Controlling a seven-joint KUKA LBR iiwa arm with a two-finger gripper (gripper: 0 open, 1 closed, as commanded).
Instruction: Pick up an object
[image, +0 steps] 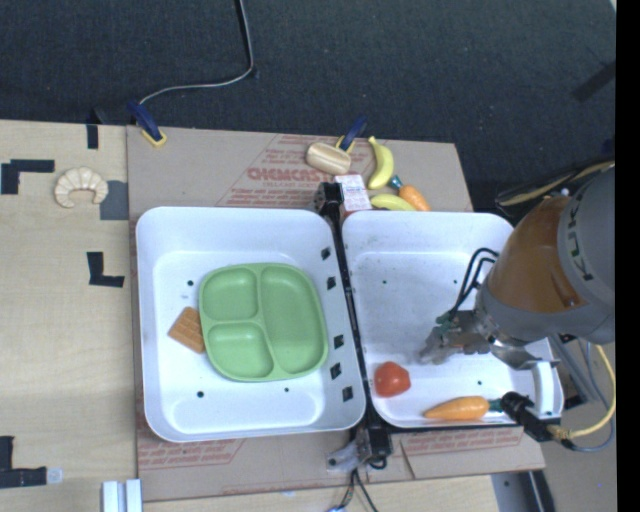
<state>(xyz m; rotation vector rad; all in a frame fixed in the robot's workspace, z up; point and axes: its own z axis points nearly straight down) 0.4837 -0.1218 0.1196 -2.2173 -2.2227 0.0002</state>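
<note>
In the right bin (400, 235) a red tomato (392, 379) lies near the front left corner. An orange carrot (457, 408) lies along the front wall. My gripper (441, 342) hangs low over the bin floor, just right of and above the tomato, apart from both. Nothing shows between its fingers. The grey arm with its orange band (535, 265) reaches in from the right.
The left bin (160, 240) holds a green divided plate (264, 322) with an orange wedge (187, 329) tucked under its left edge. Behind the bins lie bananas (380, 170), a bread roll (328, 157) and a small box (352, 192). A croissant (80, 186) sits far left.
</note>
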